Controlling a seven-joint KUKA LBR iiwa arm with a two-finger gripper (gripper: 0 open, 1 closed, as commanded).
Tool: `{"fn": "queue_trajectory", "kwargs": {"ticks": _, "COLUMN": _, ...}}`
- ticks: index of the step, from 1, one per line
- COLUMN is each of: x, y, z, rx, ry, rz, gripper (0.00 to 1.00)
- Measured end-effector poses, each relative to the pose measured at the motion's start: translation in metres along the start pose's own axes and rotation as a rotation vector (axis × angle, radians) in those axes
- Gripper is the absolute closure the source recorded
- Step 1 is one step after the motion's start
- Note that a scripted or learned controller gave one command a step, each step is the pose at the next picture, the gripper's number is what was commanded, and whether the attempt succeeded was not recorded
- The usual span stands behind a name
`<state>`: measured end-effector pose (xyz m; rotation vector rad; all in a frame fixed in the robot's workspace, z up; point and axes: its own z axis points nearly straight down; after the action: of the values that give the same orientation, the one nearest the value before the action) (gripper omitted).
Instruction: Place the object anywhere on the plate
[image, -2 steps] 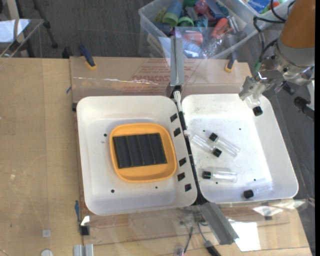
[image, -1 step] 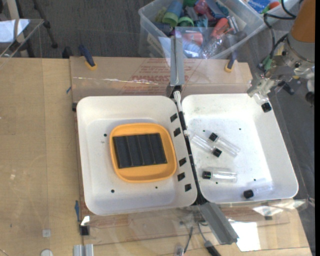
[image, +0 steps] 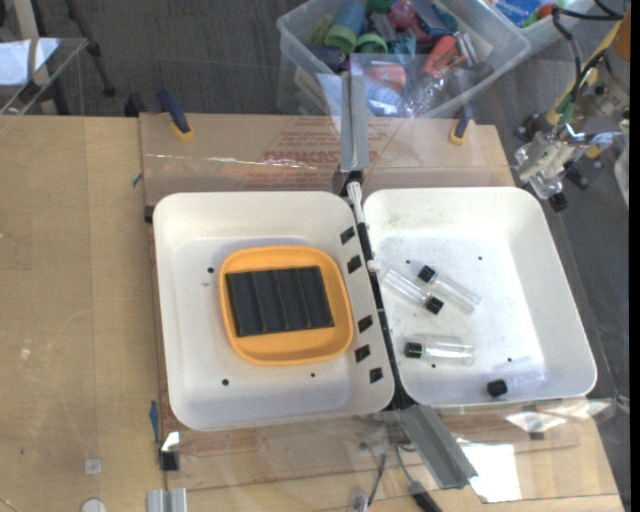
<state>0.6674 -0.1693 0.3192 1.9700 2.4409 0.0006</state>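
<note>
Metal claw (image: 548, 165) beyond far right corner of right shallow white bin (image: 540, 250); open or closed: cannot tell. Three clear plastic vials with black caps (image: 455, 294) lying loose in that bin, centre toward left edge. Small loose black cap (image: 496, 387) near front edge. Orange rounded-square plate (image: 290, 352) with dark ribbed insert centred in left shallow white bin (image: 185, 300).
</note>
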Motion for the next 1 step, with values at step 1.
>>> {"fn": "queue_trajectory", "kwargs": {"ticks": 1, "x": -0.0540, "y": -0.0120, "z": -0.0817, "rx": 0.001, "ry": 0.001, "rz": 0.013, "gripper": 1.00}}
